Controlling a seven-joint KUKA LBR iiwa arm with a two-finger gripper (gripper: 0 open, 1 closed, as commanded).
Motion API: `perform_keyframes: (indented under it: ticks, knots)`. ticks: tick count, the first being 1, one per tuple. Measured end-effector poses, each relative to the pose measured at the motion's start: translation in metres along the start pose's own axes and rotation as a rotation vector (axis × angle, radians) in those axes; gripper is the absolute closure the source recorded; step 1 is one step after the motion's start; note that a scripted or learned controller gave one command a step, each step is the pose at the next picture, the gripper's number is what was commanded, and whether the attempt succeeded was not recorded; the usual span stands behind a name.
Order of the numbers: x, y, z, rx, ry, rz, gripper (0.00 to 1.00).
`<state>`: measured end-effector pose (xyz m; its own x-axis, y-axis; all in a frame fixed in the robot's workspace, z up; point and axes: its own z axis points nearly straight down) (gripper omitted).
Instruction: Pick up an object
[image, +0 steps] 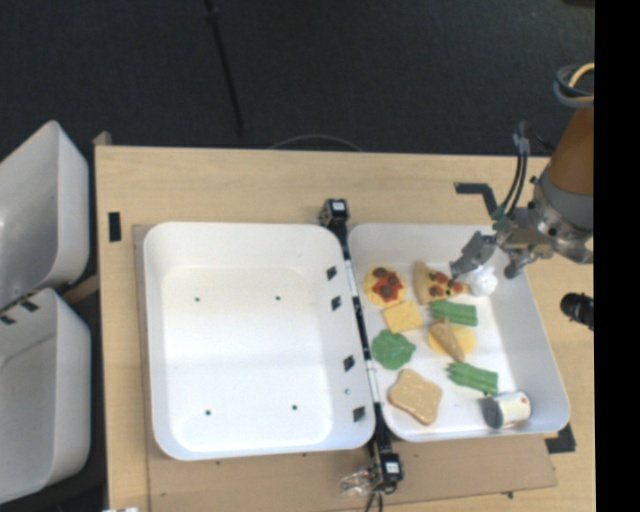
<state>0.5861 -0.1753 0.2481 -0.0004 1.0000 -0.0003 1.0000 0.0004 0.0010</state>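
Item: bench (230, 185), pale wood, bearing two shallow white bins side by side.

Left bin (160, 330): bare white floor with a few small dark marks.

Right bin (535, 340): holds all the candidate objects, toy food grouped loosely toward its centre and so within the arm's reach from the right. Contents: round pizza piece (386, 285) with red topping; pizza slice (436, 282); yellow cheese square (403, 317); green leaf (393, 350); green pod (455, 312); yellow wedge (450, 341); second green pod (472, 377); bread slice (415, 396); small white cylinder (508, 408) lying on its side near the front rim.

Arm: grey with an orange band, entering from the right. Gripper (478, 268) angled down over the rear of the right bin, its tip at the pizza slice, with a small white piece (484, 283) just beside it. Whether the fingers are spread or closed cannot be told at this size; nothing is visibly lifted. Judged stage: descent or grasp attempt on the pizza slice, pick not confirmed.
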Motion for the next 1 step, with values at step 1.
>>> perform_keyframes:
  ticks: [1]
  knots:
    - [-0.0486,-0.0478,0.1265,0.012,0.002,0.006,0.0]
